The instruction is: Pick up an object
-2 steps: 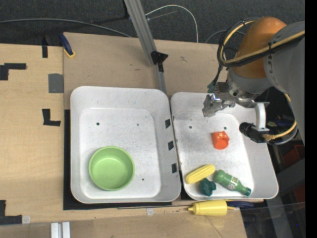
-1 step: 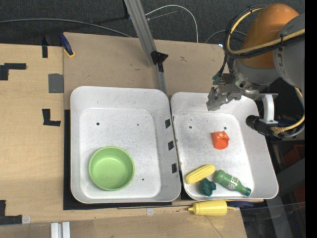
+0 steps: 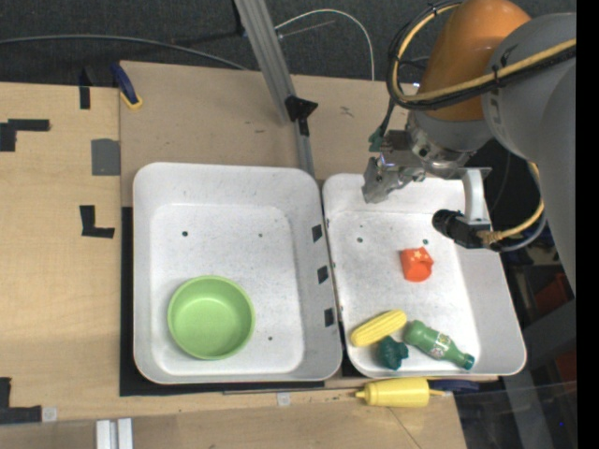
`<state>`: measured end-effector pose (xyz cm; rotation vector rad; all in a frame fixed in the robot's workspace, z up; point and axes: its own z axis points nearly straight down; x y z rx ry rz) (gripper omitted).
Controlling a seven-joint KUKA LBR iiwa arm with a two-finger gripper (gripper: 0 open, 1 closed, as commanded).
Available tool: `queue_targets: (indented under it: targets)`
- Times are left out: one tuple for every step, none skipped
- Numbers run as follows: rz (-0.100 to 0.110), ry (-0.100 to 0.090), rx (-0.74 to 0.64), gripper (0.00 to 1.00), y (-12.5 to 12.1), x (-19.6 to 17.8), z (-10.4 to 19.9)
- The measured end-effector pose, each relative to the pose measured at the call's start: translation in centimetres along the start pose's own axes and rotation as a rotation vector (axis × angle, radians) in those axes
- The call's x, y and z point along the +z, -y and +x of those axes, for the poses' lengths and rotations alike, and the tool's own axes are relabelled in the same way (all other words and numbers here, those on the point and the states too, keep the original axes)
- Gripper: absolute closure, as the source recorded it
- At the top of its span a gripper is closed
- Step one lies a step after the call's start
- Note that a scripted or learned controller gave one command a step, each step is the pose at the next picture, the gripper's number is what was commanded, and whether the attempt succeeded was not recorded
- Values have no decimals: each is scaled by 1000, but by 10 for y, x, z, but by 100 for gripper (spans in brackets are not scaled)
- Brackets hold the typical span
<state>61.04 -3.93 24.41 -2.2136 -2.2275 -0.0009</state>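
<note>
Arm reaching in from right, hanging over right bin far edge. Hand finger state: cannot tell. Orange object lying mid-bin, nearer camera and slightly right of hand, well apart.

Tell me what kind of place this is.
Probably a robotics lab bench for grasping trials: a cabled arm with its gripper over two white bins, toy items like a plastic corn cob, and tape marks on the board.

The worktop is tan and carries black tape marks at its left. A grey metal pole slants across the top. A blue-and-yellow clamp sits at the board's upper-left corner.
</note>
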Motion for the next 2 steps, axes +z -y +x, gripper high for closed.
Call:
queue_targets:
  targets:
    - [1, 2, 0, 100, 2, -2, 49]
    - [3, 1, 0, 100, 0, 14, 99]
